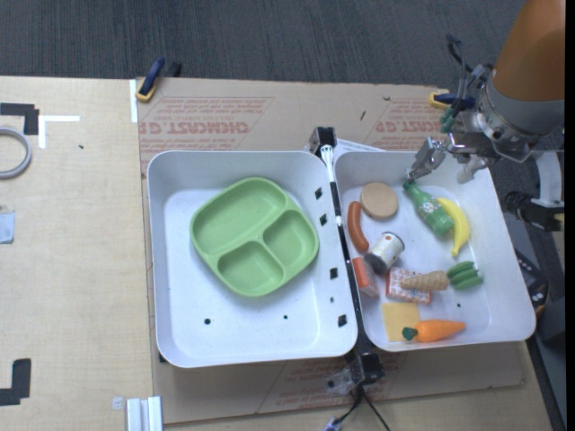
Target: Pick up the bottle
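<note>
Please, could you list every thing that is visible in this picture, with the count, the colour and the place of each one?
Bins: 2, white, side by side on the bench.
Divided plate: 1, light green, in the left bin.
Bottle: 1, green, right bin, upper part, beside the banana.
Banana: 1, yellow, right bin, right of the bottle.
Round cookie: 1, tan, right bin, top.
Sausage: 1, red, right bin, left side.
Carrot: 1, orange, right bin, bottom.
Cheese slice: 1, yellow, right bin, bottom.
Cardboard sheet: 1, brown, under the bins.
Gripper: 1, grey metal, just above the bottle's top end.
</note>
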Controlling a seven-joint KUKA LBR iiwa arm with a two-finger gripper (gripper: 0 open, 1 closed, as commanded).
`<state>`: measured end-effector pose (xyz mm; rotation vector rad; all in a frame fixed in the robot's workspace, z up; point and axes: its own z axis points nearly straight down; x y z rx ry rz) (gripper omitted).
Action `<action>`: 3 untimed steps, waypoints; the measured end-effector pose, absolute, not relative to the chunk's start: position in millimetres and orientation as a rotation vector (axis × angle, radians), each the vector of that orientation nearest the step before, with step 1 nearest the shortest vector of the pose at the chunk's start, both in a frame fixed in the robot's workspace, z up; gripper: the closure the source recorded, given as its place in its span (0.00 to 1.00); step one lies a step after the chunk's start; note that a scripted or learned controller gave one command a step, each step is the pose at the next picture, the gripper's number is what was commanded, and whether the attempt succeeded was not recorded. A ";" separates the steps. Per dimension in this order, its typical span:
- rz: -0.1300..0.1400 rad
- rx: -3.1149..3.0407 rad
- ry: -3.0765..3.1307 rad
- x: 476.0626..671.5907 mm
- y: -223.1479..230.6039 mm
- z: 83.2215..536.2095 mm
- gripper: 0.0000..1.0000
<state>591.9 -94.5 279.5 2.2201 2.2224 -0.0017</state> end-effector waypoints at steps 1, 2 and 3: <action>-0.003 2.526 1.871 503.8 -115.1 117.0 0.00; -0.004 2.530 1.867 503.7 -115.5 126.4 1.00; -0.003 2.724 1.565 479.6 -147.7 209.2 1.00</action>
